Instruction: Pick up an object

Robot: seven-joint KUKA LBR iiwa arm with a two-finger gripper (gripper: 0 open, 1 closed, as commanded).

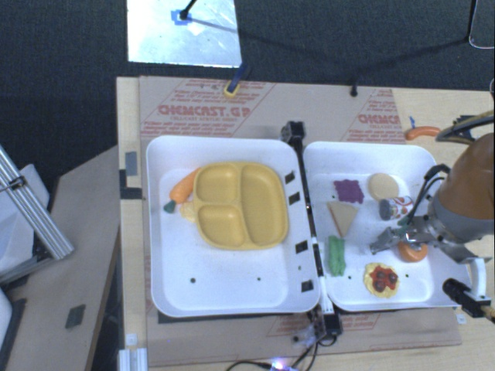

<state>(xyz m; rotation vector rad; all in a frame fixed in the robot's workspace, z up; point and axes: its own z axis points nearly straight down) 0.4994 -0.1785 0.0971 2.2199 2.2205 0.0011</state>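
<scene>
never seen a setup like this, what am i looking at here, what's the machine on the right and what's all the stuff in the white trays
This is one picture from a camera fixed above a bench, looking down at a slant. The grey and orange machine at the right is a robot arm; its job is to pick up an object. At its tip is a two-finger gripper, low over the right bin. I cannot tell if its fingers are open or shut, or if it holds anything.

The left bin holds a yellow divided plate with a toy carrot against its left edge.

The right bin holds toy food: a purple piece, a pale round piece, a tan wedge, a green piece, a small pizza, a small can, and an orange piece right by the gripper.
</scene>
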